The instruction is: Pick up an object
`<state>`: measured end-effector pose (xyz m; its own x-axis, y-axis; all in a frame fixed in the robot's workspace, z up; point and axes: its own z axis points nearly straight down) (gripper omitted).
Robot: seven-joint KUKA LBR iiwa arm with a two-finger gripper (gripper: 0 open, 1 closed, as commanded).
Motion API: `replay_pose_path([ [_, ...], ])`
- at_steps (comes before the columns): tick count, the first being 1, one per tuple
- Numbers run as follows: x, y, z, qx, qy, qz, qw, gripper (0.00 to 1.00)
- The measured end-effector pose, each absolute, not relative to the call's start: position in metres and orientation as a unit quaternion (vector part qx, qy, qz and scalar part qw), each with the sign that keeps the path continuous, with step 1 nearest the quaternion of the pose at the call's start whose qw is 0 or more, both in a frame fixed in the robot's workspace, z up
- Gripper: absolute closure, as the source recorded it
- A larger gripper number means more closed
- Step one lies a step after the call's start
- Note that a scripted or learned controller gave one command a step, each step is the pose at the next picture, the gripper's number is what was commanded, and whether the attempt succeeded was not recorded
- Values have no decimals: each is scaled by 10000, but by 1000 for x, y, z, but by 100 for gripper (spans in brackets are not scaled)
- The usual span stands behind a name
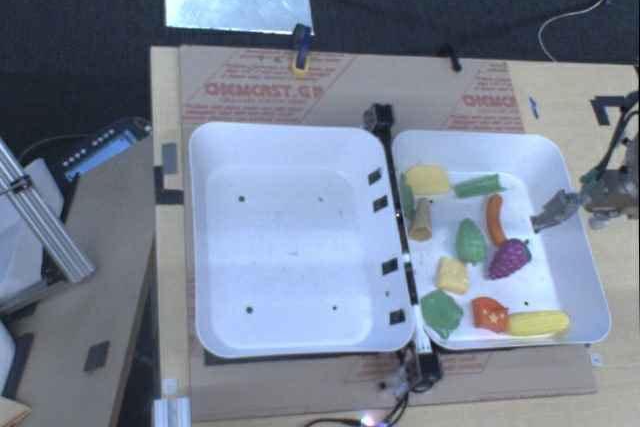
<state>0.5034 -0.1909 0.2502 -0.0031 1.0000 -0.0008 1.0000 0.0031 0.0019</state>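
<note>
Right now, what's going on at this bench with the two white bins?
A robot arm is reaching in from the right, its tool hovering over the right edge of the right bin. That bin holds toy food: purple grapes, an orange carrot, a corn cob, green pieces and yellow ones. Nothing is between the tool's fingers. The left bin sits beside it.
</note>
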Motion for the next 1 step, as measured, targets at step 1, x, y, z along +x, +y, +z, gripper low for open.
replay_pose_path([
  [1, 578, -170, 76, 7045, 7097, -2, -18, 0],
])
